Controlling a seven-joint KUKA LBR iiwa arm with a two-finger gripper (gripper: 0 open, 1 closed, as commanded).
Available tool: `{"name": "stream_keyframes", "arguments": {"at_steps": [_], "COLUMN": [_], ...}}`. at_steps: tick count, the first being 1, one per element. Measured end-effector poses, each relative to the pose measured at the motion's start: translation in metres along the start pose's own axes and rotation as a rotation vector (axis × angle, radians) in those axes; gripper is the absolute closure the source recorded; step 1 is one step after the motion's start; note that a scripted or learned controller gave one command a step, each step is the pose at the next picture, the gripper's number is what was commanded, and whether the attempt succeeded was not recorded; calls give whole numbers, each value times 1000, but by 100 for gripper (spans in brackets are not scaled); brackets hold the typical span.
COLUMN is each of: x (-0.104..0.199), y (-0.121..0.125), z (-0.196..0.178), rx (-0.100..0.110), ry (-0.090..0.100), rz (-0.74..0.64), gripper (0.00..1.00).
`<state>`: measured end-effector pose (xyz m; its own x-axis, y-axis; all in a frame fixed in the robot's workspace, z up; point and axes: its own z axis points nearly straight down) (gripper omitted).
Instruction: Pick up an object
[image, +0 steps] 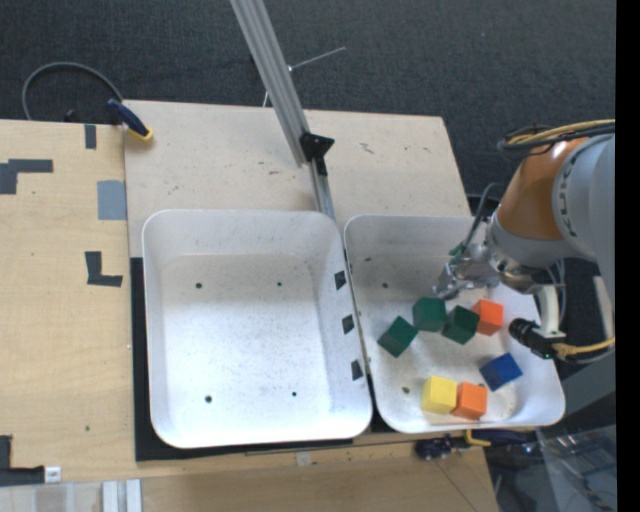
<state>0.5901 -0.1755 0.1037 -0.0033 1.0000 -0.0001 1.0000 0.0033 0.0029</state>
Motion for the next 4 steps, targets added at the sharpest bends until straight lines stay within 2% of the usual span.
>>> {"name": "stream_keyframes", "arguments": {"at_steps": [1, 2, 3, 4], "x": [3, -6, -6, 50], "y": [2, 3, 3, 4], "z": [-63, -121, -110, -121], "rx": [-2, -3, 5, 4], "ry": [-1, -2, -1, 2], "rz": [1, 2, 2, -3], "gripper": [100, 100, 100, 100]}}
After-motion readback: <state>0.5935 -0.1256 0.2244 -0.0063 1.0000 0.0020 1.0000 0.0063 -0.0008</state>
